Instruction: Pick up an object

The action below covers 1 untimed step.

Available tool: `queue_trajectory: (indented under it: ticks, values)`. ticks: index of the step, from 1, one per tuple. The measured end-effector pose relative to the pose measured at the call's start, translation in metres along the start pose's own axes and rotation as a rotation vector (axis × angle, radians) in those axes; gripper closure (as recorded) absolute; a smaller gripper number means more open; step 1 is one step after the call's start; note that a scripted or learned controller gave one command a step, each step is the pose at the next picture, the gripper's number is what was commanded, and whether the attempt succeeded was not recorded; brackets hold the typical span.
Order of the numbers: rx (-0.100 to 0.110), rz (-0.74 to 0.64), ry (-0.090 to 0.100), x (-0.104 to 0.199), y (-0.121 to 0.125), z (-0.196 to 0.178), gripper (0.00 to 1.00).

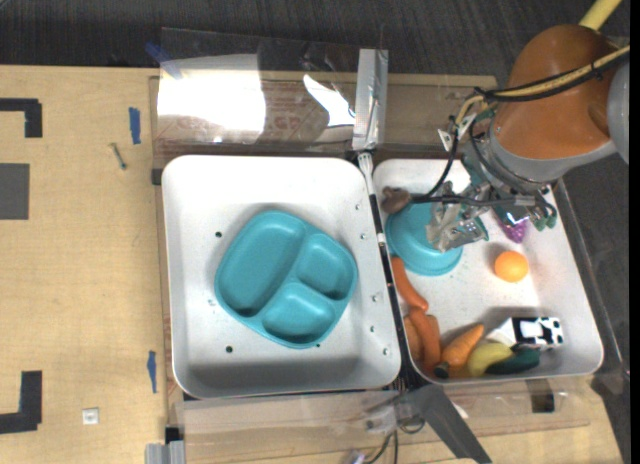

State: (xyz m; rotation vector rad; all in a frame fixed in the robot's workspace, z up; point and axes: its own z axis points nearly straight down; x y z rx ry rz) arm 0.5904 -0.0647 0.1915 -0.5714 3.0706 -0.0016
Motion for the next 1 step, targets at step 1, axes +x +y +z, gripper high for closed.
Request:
queue_trajectory:
  ticks: [1]
  values:
    - [0.0,0.039,0.003,-0.0688,-0.0081,-0.0559,1.0]
